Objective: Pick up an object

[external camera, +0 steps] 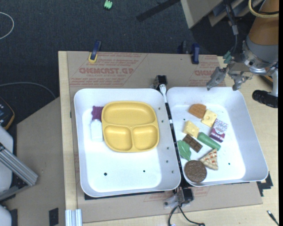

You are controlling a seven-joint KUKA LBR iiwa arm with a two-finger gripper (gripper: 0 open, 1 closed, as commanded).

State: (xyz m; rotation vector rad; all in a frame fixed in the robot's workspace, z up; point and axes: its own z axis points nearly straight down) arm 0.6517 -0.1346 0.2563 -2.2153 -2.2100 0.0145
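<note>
Objects for the pick sit clustered in the right bin [247, 128]: a brown bread-like piece [197, 110], two yellow cheese blocks [209, 118] [192, 129], a purple-and-white packet [219, 129], a green cylinder [208, 141], a dark chocolate bar [193, 142], a green leaf-shaped piece [184, 150], a pizza slice [210, 160] and a round brown cookie [195, 171] near the bin's front edge. Camera view: gripper [225, 81] hovers above the right bin's far rim, well apart from the cluster, fingers spread, nothing between them. Grey arm with orange band enters from the upper right. Left bin [88, 167] holds a yellow three-compartment tray [130, 126]; a purple item [97, 112] and a white bottle-like item [96, 130] lie just beside the tray's left side. Both bins rest on a cardboard-covered board [128, 70] printed with red lettering, clamped at the far edge by a blue-yellow clamp [93, 51] and a blue clamp [194, 52]. A black clip [161, 81] sits between the bins at the far side. Floor around the bench is dark carpet [44, 26], with a white cable [9, 26] at left and a small green object [108, 4] at top.
</note>
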